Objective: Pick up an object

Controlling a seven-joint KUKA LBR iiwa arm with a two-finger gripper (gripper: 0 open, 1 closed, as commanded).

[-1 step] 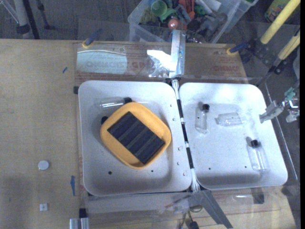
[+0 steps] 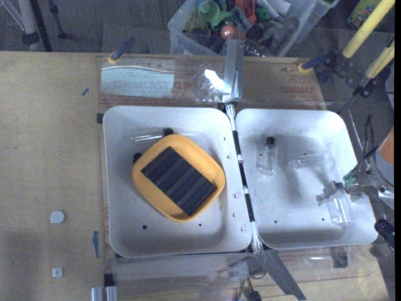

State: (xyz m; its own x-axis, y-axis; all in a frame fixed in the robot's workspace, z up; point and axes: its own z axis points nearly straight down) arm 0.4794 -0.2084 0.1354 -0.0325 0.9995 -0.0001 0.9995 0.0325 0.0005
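We see our gripper [image 2: 338,190] as pale metallic grey, thin and angular, with a small greenish spot near its base (too blurred to identify). Behind it our wrist shows a sliver of orange and dark cabling.

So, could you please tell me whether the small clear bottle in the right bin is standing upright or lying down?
Lying down. The clear bottle rests lengthwise on the right bin's floor, its dark cap pointing toward the far rim.
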